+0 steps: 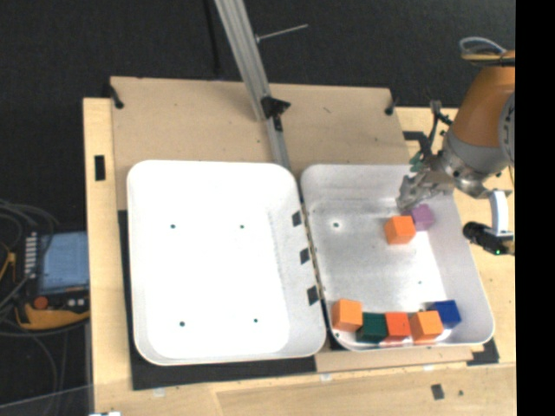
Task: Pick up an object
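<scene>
Hovering my gripper (414, 195) over the far part of the right bin (464, 258) | purple block (424, 217) lies just beside its tip, on the near-right; orange block (400, 230) just nearer-left | block partly covered by the tip, whether touching unclear | finger opening: cannot tell

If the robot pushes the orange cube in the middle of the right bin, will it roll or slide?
The orange cube has flat faces, so it would probably slide, not roll. It looks small and solid, so likely light and stiff. The purple block sits close beside it, below the end effector, so a push could also move that one.
</scene>
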